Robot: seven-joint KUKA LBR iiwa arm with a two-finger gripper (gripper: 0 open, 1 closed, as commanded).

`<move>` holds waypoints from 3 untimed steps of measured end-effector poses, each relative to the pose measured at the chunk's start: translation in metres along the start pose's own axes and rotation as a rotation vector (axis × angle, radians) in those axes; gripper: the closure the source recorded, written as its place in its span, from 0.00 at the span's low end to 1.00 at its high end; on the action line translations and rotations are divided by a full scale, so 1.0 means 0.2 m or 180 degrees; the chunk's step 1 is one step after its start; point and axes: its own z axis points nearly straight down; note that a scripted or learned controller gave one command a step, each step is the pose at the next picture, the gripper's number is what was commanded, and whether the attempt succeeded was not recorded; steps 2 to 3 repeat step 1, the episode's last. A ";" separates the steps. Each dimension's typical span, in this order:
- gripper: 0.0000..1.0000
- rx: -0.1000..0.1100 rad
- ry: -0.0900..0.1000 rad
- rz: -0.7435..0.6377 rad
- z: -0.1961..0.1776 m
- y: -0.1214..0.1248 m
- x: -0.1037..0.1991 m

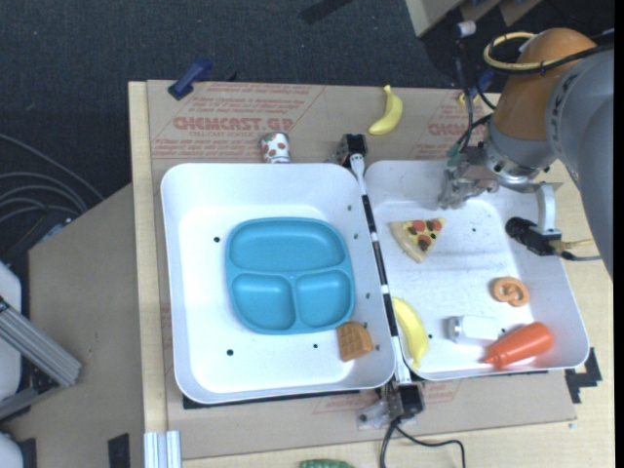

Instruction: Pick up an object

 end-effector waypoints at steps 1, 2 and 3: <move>0.00 0.0002 0.0000 0.0000 0.00 0.00 0.00; 0.00 0.0002 0.0000 0.0000 0.00 0.00 0.00; 0.00 0.0002 0.0000 0.0000 0.00 0.00 0.00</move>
